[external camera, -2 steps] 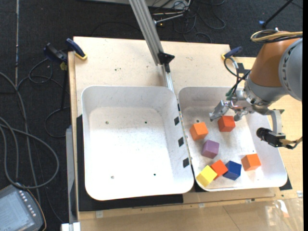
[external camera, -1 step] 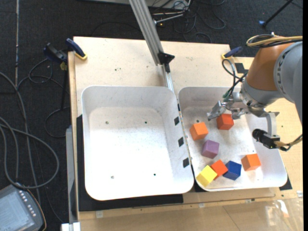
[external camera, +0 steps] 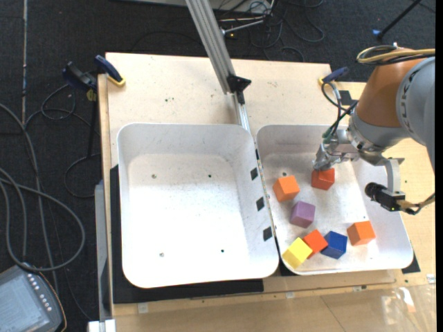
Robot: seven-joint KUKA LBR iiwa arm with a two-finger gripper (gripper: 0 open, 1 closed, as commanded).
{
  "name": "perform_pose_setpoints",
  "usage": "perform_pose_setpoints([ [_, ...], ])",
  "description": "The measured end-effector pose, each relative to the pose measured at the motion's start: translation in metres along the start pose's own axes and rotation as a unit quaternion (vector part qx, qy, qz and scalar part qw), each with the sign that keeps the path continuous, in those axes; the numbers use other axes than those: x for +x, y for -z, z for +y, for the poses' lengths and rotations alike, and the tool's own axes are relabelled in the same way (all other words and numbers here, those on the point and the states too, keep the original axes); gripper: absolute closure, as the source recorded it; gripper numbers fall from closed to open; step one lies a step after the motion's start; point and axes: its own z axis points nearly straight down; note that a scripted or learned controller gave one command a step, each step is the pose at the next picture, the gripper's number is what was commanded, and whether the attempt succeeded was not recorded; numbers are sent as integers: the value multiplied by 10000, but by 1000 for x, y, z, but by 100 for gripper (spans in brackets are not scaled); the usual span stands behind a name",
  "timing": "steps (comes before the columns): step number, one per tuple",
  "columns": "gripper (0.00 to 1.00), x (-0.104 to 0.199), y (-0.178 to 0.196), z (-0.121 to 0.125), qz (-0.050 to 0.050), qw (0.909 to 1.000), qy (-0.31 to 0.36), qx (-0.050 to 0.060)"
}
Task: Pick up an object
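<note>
While arm (external camera: pixel 398 106) reaches into right bin (external camera: pixel 387 254), gripper (external camera: pixel 325 163) sits directly above red cube (external camera: pixel 323 179); grip state cannot be told. Risk, judged: off-centre closure nudges cube toward nearby orange cube (external camera: pixel 286 187), grasp missed.

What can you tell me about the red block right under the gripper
The red block is a small cube with a matte, painted look, sitting in the right bin near its upper middle, apart from the other blocks. Its top edge meets the gripper, which hangs directly over it and hides its far side; whether the fingers close on it cannot be told. The nearest neighbour is an orange block to its left, not touching it. It looks level on the bin floor.
</note>
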Motion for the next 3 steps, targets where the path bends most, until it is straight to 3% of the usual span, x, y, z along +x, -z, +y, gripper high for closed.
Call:
perform_pose_setpoints([
  [1, 100, 1, 56, 13, 40, 10000, 16, 89],
  [3, 100, 1, 136, 18, 41, 9999, 15, 102],
])
